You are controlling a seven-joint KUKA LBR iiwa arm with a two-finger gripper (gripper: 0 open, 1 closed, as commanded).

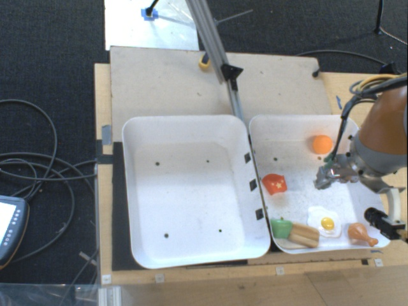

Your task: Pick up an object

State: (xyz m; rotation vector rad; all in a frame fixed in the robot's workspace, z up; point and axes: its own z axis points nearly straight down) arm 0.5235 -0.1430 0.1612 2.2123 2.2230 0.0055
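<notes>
I cannot tell my gripper's (324,178) state; it hangs in the right bin (290,125), between the orange ball (322,144) and the egg (325,222). Descending here risks closing on bare floor, since both lie apart from it.

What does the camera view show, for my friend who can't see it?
A robot gripper hangs over the right white bin, which holds toy food: an orange ball, a red piece, a fried egg, a bread roll, a green piece and a drumstick.
</notes>
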